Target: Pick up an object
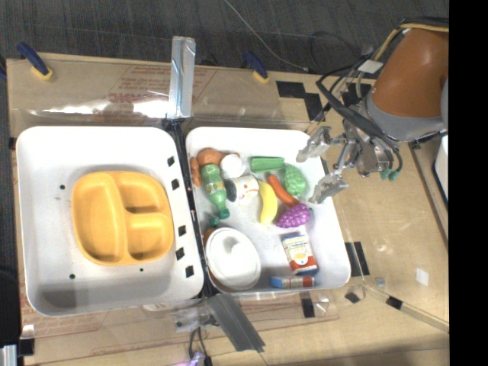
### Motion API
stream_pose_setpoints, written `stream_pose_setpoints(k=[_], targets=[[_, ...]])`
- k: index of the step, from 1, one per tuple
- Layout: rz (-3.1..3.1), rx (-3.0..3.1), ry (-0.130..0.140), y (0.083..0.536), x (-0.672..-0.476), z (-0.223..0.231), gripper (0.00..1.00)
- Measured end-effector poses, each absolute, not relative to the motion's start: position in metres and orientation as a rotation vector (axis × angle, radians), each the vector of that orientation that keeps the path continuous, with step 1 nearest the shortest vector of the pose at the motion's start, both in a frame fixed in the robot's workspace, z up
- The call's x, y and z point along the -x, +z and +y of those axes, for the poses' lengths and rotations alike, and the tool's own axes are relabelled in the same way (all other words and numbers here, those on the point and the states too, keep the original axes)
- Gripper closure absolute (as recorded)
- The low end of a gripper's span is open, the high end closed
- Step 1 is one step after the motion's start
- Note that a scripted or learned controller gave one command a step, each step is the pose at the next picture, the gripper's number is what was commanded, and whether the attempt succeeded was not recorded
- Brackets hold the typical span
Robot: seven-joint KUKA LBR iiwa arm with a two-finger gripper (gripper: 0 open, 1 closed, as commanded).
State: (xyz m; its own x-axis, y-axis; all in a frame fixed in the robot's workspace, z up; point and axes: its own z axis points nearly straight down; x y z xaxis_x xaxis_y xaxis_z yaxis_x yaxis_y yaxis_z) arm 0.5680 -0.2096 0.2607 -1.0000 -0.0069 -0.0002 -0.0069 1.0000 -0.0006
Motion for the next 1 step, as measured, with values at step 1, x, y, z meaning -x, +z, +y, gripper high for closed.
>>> stream_pose_setpoints(k=[1], targets=[[3.138, 0.029, -0.002, 0.0932, -0.5959, -0.2078, 0.0]])
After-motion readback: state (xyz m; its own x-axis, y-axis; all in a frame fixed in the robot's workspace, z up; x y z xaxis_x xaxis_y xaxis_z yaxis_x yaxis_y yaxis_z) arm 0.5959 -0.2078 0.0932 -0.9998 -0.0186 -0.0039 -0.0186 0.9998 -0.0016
